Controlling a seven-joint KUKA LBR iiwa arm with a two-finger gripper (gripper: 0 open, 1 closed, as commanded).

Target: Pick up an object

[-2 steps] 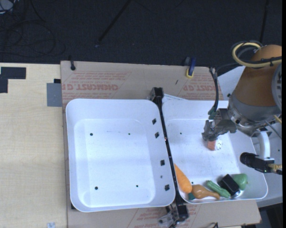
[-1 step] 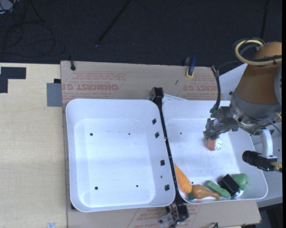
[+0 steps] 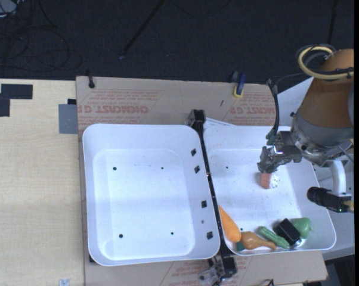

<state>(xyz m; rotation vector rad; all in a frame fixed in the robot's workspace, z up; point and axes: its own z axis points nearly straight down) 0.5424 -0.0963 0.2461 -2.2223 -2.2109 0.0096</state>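
Note:
My gripper (image 3: 267,170) hangs over the right bin (image 3: 251,219), in its upper right part. Right under its fingers sits a small salmon-pink object (image 3: 265,180) with a white bit beside it. The fingers look closed around the top of that pink object, which still rests near the bin floor. Along the bin's front edge lie an orange carrot-like piece (image 3: 229,223), a tan-orange piece (image 3: 251,239), a green pod-shaped toy (image 3: 274,236), a black block (image 3: 287,231) and a green rounded piece (image 3: 301,224).
The left bin (image 3: 144,195) stands beside the right one, split from it by a black divider rail (image 3: 206,183). Brown cardboard (image 3: 161,103) lies behind both bins. The arm's orange wrist band (image 3: 328,94) rises at the right.

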